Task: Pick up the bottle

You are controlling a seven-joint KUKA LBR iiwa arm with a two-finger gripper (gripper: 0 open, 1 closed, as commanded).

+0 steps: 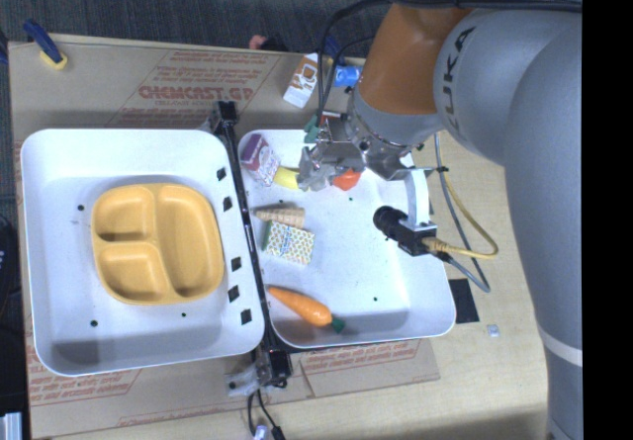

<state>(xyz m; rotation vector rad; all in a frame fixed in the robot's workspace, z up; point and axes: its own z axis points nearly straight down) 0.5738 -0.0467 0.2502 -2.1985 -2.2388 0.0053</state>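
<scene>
Looming over the right bin (415, 314), the arm (465, 62) is dangling its end effector (318, 169), grip state unclear, just right of the bottle (259, 157) lying in the far-left corner.

Even, diffuse overhead light, moderately bright. 2 white bins (40, 230) bright, near washed out on flat floors; detail lost there. Soft grey shadow along near inner wall of left bin, under yellow divided plate (158, 240). Arm (514, 62) casts faint shadow over right bin's far part. Mild sheen on orange band. Overall soft, low resolution; small objects slightly blurred, carton print unreadable.
</scene>
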